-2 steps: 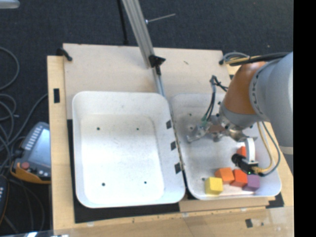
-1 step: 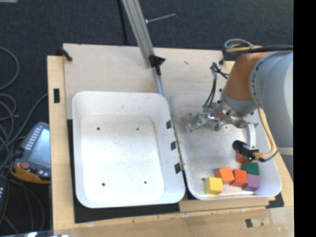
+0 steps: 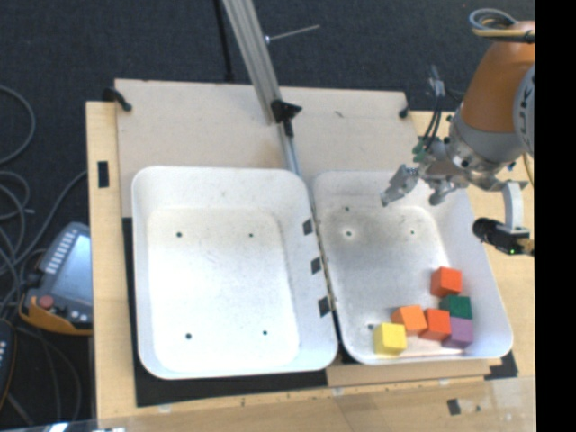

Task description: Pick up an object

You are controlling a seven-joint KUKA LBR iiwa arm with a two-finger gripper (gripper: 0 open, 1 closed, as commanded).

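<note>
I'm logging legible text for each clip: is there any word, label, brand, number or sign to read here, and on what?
None can be read.
Pendant left of the bench: its keys and screen are too blurred to read.
Blocks, bins and arm: no markings visible.

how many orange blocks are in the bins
3, all in the right bin near its front right corner: one orange block farthest back, one beside the yellow block, one against the purple block. Others could hide behind them.
</note>
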